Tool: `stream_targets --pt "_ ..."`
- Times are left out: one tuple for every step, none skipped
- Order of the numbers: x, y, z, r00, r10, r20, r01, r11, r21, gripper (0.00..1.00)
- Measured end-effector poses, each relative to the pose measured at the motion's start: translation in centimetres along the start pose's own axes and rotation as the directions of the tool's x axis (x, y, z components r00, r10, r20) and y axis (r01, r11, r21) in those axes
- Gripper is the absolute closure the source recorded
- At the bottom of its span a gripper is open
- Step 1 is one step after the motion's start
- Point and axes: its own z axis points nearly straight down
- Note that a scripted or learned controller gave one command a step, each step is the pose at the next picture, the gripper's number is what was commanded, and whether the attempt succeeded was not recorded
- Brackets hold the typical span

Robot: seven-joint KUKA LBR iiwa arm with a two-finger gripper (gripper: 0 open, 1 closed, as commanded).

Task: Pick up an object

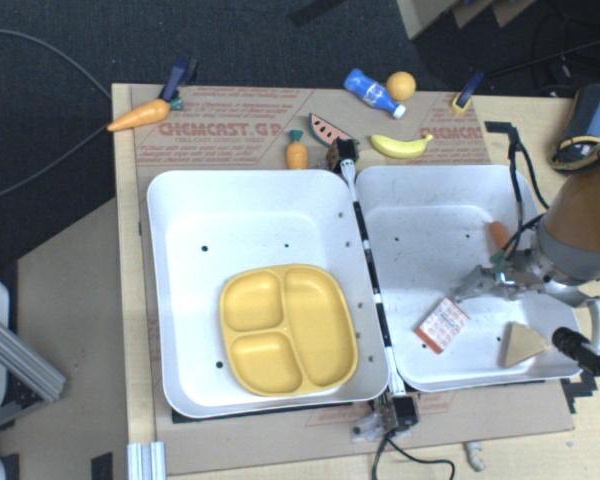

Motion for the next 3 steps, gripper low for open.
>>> stream_targets --pt "-1.7 6.7 0.0 1.0 -0.003 -0.003 0.003 1.0 0.0 0.0" --pt "-2.2 12.8 0.0 1.0 -0.007 -0.012 0.007 1.0 0.001 0.0" --pt "3.5 14.7 0.0 1.0 -0.004 -0.003 0.004 1.0 0.0 0.0"
